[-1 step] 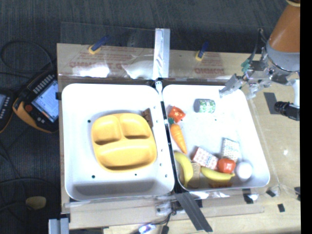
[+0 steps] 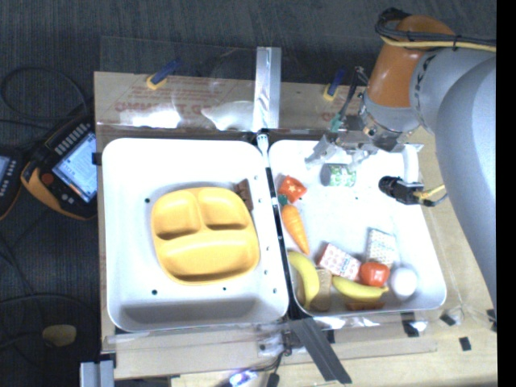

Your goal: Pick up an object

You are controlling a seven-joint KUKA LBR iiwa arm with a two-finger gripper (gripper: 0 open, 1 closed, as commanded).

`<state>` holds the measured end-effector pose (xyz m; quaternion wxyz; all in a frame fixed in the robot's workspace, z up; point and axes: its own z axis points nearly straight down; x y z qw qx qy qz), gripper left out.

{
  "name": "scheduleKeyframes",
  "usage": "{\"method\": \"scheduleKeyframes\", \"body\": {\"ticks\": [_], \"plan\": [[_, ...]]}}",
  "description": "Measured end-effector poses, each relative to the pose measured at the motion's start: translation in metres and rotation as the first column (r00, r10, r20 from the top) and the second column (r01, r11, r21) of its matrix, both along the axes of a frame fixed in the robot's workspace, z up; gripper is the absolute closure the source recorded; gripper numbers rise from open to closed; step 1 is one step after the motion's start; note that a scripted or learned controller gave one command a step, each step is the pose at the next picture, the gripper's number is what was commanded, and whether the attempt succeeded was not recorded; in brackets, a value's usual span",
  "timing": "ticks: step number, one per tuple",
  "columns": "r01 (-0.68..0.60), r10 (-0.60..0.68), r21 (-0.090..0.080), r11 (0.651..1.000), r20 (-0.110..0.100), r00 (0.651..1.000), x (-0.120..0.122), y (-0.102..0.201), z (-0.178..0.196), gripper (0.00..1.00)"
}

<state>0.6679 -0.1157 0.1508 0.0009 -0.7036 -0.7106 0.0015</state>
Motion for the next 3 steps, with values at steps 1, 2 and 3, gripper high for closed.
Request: {"method": "scheduleKeyframes", "body": {"ticks": [1, 2, 3], "plan": [[0.186, -0.186, -0.003, 0.982, 0.003, 0.982, 0.001, -0.033, 0.179, 0.0], [0.183, -0.183, -0.004, 0.983, 0.001, 0.983, 0.0, -0.083, -0.007, 0.0], [-0.007, 0.007, -0.005, 1.0, 0.004, 1.0, 0.001, -0.03, -0.057, 0.0]]}}
